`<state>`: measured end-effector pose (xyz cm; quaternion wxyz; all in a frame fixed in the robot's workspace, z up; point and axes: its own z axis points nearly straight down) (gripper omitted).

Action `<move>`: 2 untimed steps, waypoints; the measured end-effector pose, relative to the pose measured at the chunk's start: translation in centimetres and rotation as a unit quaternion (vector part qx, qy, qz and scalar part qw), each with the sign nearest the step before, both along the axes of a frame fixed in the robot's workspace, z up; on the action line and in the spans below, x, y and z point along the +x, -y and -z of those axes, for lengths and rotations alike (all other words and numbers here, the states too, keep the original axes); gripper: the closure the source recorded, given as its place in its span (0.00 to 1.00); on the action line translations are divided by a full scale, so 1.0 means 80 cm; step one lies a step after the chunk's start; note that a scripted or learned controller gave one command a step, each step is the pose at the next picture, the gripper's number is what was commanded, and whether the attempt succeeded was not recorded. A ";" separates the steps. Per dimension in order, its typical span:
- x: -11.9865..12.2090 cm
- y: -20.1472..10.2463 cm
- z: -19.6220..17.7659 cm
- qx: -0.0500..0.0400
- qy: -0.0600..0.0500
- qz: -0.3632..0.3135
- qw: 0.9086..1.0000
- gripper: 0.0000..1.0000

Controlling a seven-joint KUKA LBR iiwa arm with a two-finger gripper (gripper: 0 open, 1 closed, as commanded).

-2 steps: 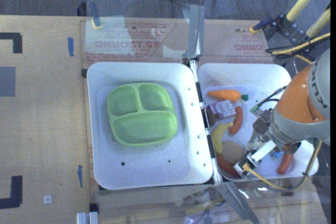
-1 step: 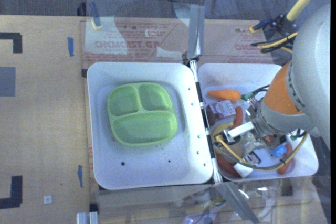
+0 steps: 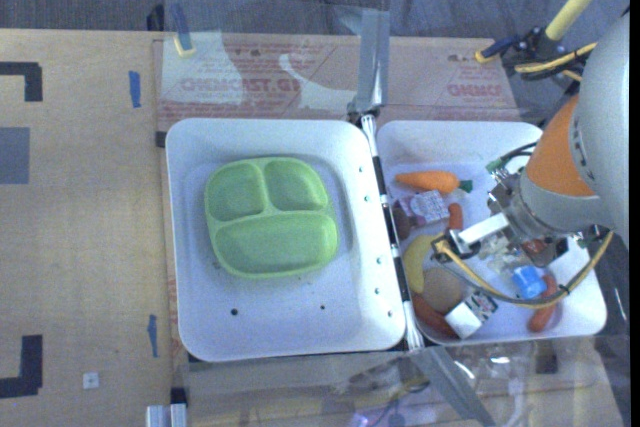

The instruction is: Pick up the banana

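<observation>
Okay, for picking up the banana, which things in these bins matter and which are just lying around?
For the job: banana, by the left wall of the right bin.
Just lying about: carrot, red sausage-like piece, green divided plate in the left bin.

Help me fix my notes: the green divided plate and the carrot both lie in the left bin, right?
Not quite. The camera view shows the carrot in the right bin; the green divided plate does lie in the left bin.
</observation>
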<state>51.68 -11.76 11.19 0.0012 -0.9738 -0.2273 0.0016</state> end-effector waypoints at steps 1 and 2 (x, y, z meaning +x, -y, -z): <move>0.080 -0.017 -0.029 0.000 0.000 0.125 0.992 1.00; 0.153 0.081 -0.082 -0.001 0.001 0.088 0.996 1.00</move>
